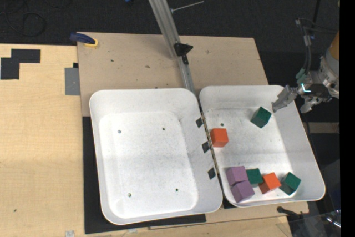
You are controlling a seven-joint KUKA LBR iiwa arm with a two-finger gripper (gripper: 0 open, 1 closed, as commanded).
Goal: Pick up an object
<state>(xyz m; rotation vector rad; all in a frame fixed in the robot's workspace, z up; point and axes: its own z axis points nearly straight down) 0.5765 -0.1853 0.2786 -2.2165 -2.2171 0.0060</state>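
The gripper [293, 98] hangs over the upper right edge of the right bin [244, 92], its two grey fingers spread apart with nothing between them. Taking that bin's green cube [261, 117] as the landmark, the gripper sits just up and to the right of it, so the likeliest pick lies a short way down-left of the fingertips. The orange cube [219, 137] lies farther left of the green cube, near the divider.
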